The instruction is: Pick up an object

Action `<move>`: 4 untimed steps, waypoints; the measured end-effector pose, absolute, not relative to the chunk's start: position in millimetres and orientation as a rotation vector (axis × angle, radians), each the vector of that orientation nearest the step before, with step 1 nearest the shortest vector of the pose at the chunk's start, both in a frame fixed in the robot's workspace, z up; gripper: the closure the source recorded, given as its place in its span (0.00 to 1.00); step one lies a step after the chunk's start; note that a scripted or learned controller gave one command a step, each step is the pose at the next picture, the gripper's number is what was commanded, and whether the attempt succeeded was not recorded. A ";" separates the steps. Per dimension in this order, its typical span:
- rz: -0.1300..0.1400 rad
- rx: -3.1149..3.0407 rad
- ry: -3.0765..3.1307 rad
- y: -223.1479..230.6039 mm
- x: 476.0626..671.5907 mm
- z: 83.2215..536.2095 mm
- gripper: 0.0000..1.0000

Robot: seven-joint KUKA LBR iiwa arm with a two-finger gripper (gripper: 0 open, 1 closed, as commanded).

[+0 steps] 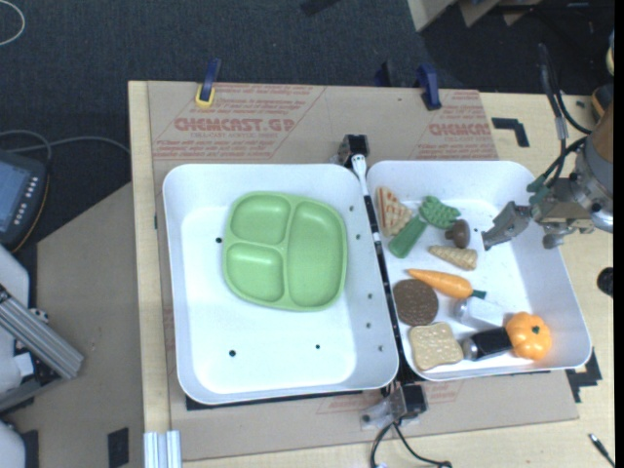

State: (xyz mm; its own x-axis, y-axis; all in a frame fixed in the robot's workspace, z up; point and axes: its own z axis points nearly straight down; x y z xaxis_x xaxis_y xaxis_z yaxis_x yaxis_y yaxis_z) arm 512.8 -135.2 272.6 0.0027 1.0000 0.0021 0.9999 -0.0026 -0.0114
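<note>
The toy food lies heaped in the right bin point(546, 198), at the centre right of the frame, so any piece could serve as the object to pick: a carrot point(441, 283), an orange pumpkin point(528, 335), a brown cookie point(416, 302), a bread slice point(435, 345), a cone point(454, 256) and a green piece point(423, 224) lie close together, some touching. The gripper point(507, 226) hangs over the bin's upper right part, near the cone, holding nothing; whether its jaws are apart cannot be told. The arm is cut off at the right edge. The left bin point(195, 291) holds a green divided plate point(286, 252). Both bins rest on the counter point(292, 115).
</note>
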 end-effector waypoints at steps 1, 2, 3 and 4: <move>0.000 -2.221 -2.221 -135.0 514.8 278.2 0.00; 0.004 -2.218 -2.217 -131.5 505.2 228.7 0.00; 0.005 -2.217 -2.216 -127.5 495.3 172.2 0.00; 0.004 -2.216 -2.217 -117.6 491.4 123.5 0.00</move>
State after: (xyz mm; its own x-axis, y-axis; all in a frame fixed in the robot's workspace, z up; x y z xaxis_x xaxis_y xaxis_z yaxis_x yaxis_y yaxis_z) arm 491.4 -117.6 123.5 -0.0001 1.0000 0.0031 1.0000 0.0001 -0.0070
